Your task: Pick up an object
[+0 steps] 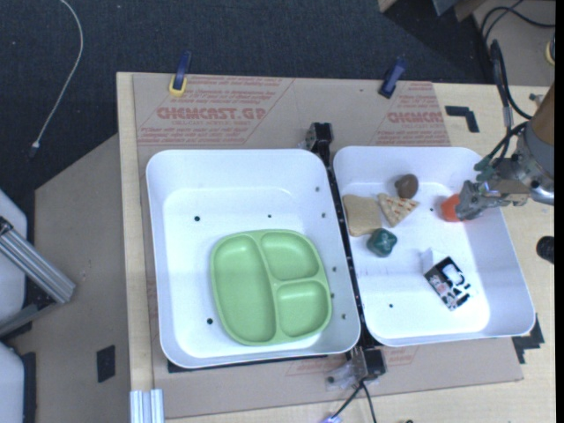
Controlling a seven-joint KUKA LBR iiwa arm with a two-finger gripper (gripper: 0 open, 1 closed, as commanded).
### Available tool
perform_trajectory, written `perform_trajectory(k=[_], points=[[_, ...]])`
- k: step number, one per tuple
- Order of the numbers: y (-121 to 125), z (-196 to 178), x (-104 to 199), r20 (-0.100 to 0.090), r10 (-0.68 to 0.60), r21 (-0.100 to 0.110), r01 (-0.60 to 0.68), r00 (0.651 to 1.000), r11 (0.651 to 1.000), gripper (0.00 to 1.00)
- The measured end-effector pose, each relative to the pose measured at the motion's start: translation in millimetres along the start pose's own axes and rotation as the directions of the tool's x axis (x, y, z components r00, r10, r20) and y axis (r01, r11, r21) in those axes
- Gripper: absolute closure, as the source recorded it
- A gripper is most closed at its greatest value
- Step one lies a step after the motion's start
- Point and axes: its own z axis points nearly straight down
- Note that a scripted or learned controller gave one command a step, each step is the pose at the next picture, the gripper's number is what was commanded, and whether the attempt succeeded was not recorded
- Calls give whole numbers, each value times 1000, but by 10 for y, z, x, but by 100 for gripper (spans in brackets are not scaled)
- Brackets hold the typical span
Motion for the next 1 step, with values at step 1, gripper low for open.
perform_trajectory(k=[1], points=[[83, 158, 538, -2, 1, 6, -1, 1000, 1000, 100]])
